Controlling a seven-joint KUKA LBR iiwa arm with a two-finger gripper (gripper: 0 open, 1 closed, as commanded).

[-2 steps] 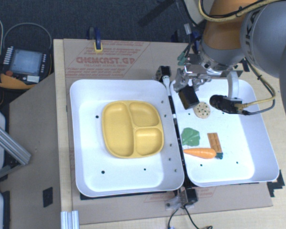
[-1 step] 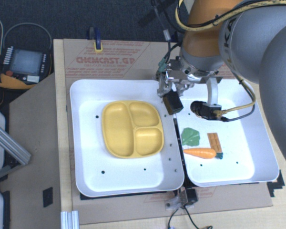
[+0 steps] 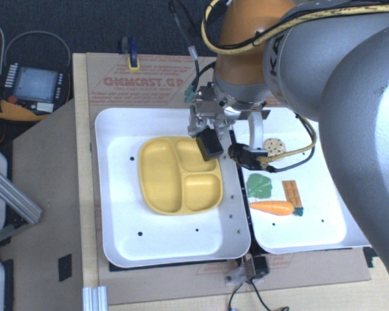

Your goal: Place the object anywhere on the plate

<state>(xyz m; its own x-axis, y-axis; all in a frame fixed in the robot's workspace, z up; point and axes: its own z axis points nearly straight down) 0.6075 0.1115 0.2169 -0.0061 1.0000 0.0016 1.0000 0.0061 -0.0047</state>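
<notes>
Two shallow white bins (image 3: 117, 193) sit side by side. Over the left bin's yellow divided plastic plate (image 3: 179, 174), the grey arm's gripper (image 3: 211, 144) hovers. A toy carrot (image 3: 272, 207), green leaf (image 3: 259, 185) and cookie (image 3: 274, 146) lie in the right bin.

Your surface (image 3: 157, 76) is brown board with red lettering, a blue clamp (image 3: 133, 52) at its far edge. Dark carpet-like floor (image 3: 84, 11) lies behind. At left you have a handheld screen unit (image 3: 34, 86), possibly a pendant.
</notes>
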